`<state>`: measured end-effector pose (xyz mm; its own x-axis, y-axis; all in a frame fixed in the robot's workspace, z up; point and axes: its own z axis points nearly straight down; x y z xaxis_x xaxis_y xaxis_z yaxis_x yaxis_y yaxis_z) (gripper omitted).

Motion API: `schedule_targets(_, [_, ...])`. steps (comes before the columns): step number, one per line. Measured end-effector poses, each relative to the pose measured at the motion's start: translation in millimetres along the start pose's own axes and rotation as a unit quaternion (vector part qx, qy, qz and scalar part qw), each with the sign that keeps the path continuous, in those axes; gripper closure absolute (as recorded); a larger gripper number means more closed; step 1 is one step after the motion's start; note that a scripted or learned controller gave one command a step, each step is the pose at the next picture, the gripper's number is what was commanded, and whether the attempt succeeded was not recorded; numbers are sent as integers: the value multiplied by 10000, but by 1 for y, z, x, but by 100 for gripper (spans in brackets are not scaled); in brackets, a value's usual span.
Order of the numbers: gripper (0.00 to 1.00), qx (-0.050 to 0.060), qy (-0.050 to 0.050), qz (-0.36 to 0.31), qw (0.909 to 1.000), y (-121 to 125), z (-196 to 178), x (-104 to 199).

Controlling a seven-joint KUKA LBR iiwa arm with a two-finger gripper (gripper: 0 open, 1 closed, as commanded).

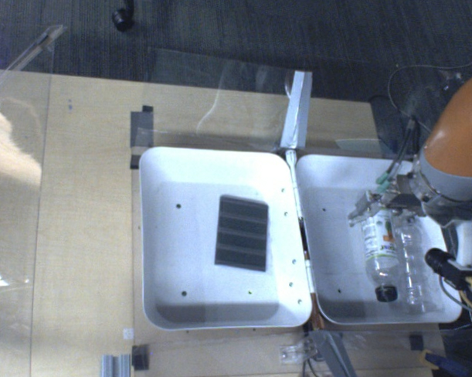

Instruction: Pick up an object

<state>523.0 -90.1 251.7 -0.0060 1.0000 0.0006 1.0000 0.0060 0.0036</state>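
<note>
The clear plastic bottle (380, 255) lies low in the right bin (327, 226), its dark cap at the 6 o'clock end nearest the camera and its long axis running roughly 12 to 6, slightly tilted. A second clear shape, perhaps another bottle (413, 267), lies just beside it at 3 o'clock, though it is too faint to tell for certain. The gripper (386, 203) hangs at the bottle's 12 o'clock end, right over its base, and whether it is released or clenched cannot be told here. A grasp would likely need to come down across the bottle's width. The left bin (167, 181) holds a dark ribbed rectangular pad (242, 232) near its middle
</note>
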Motion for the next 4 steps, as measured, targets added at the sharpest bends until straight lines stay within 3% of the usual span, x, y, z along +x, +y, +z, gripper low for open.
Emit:
schedule_targets(1, [0,-2,-4,320,9995,51,42,-55])
schedule_targets(2, [0,0,-3,234,9997,61,150,-82])
schedule_targets(3, [0,-58,-21,-478,9988,63,161,-72])
schedule_targets(4, [100,-91,-22,-484,9988,66,149,-71])
